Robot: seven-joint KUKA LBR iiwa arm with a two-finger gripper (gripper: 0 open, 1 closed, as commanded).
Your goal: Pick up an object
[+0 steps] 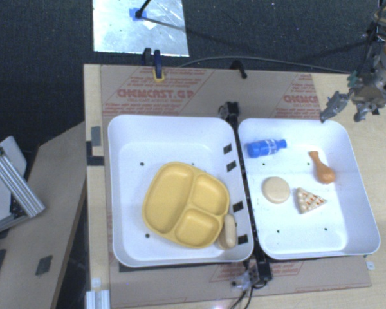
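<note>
In the right white bin (357, 179), a blue plastic bottle (266, 147) lies at eleven o'clock, an orange drumstick-shaped toy (321, 167) at two. The gripper (349, 108) hovers beyond the one o'clock corner, fingers apparently spread, grasping nothing.

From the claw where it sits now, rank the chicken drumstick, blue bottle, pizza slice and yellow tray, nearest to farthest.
Claw hangs over the right bin's far right corner.
1. Chicken drumstick, right bin, right side.
2. Blue bottle, right bin, far left; close to the pizza slice, hard to call.
3. Pizza slice, right bin, near side.
4. Yellow tray, left bin.
</note>
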